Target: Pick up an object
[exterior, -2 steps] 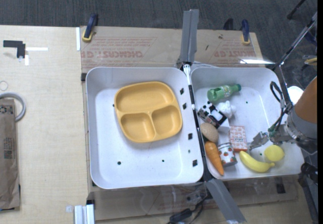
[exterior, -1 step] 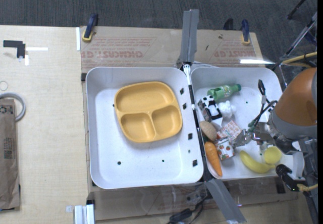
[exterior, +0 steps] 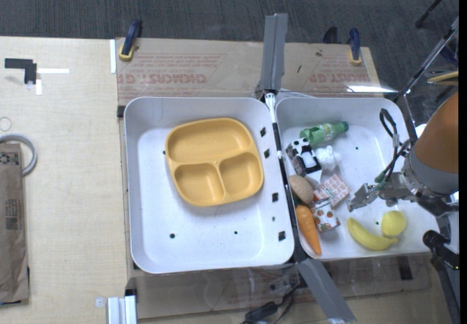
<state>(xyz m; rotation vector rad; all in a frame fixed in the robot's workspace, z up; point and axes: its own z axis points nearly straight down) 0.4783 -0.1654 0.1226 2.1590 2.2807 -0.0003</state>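
Banana [exterior: 370, 236] in right bin [exterior: 365, 112]; fingers [exterior: 363, 198] low above it.

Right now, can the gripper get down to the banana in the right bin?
Probably yes. The gripper hangs just above and left of the banana, which lies in the open on the bin floor. Only the lemon touches its right end; nothing covers it.

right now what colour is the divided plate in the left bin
Yellow-orange; the divided plate shows plainly in the camera view.

The arm [exterior: 444, 141] is cut off by the right edge, and the claw [exterior: 373, 195] finger state cannot be determined.
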